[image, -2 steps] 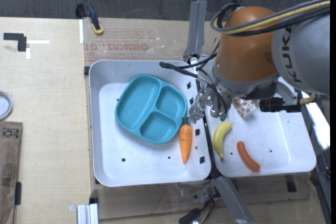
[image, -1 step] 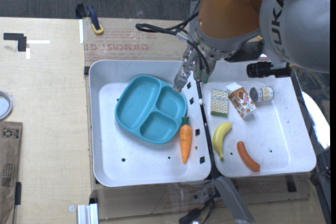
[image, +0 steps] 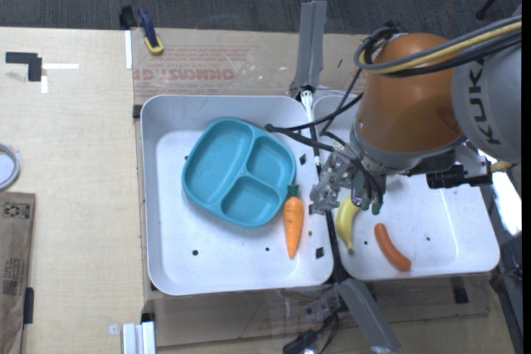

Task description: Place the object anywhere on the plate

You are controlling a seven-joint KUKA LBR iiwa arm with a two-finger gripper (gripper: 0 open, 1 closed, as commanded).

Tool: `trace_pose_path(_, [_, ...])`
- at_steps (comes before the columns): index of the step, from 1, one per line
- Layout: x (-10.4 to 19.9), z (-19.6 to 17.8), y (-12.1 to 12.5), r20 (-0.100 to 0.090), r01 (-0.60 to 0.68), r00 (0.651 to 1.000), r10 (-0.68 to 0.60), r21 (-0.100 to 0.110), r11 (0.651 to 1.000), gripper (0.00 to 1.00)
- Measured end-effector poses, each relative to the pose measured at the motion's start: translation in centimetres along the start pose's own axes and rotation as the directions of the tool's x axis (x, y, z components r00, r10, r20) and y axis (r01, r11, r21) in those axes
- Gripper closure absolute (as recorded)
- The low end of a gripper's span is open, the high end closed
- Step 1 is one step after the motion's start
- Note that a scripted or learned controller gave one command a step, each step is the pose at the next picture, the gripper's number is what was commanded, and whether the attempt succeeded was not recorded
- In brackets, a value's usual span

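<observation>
Camera view: "KUKA" reads on the arm (image: pixel 489 95). Its gripper (image: pixel 344 191), fingers indiscernible, hangs right of the blue plate (image: pixel 236 170), above the banana (image: pixel 346 224); the carrot (image: pixel 293 226) touches the plate's lower-right rim.

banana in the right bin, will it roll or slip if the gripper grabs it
The banana looks like a smooth, glossy toy, so it may slip between narrow fingers. Its curved, tapered body would probably rock or pivot rather than roll far. It looks small and likely light, so a nudge from the gripper could easily shift it.
</observation>
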State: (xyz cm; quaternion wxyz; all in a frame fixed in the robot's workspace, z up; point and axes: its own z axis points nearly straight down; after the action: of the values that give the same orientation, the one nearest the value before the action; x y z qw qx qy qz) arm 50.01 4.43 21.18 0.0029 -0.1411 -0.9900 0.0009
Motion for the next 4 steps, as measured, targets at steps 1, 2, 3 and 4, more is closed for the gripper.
trace_pose_path(1, [-3.4, -12.5, 1.2, 0.004, 0.060, 0.998, -0.060, -0.001, 0.998, 1.00])
trace_pose_path(2, [-2.5, -13.6, 11.1, 0.004, 0.027, 1.000, -0.027, -0.001, 1.000, 1.00])
trace_pose_path(3, [3.4, -0.3, 7.0, 0.000, -0.156, 0.988, 0.156, 0.001, 0.988, 1.00])
trace_pose_path(4, [6.5, -0.2, 14.6, 0.002, 0.093, 0.996, -0.093, 0.001, 0.996, 1.00])
